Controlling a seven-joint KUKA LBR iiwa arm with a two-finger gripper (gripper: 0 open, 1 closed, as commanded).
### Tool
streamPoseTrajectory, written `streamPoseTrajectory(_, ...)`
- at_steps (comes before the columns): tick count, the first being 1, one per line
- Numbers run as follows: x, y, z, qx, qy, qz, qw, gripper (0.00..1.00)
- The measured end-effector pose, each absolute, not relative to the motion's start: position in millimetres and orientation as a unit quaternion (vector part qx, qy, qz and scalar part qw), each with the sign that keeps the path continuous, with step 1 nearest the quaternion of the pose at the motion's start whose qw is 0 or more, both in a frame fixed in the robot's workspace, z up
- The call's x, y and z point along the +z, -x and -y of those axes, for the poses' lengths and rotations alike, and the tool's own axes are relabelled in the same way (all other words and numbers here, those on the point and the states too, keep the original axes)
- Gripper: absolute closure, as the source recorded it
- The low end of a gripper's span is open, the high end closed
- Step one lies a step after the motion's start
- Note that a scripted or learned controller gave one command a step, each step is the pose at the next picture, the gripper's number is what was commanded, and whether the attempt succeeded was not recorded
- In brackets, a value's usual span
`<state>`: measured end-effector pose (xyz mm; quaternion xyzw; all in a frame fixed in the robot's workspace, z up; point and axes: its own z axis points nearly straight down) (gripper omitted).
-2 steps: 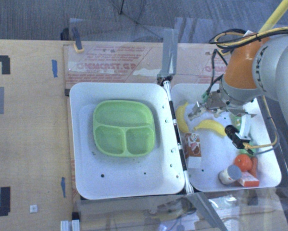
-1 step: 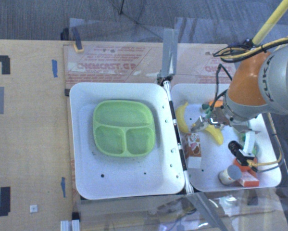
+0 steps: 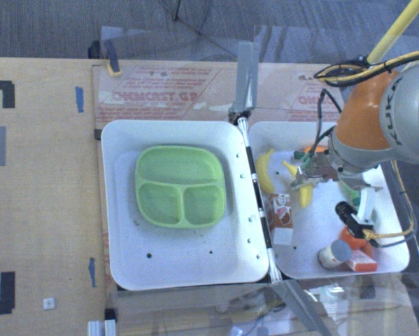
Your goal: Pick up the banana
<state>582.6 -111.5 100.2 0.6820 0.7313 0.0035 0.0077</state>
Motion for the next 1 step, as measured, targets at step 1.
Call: streamPoseTrajectory(1,185.4,-636.5,59.3,0.0000,-0.707,-0.708,0.001,1.00)
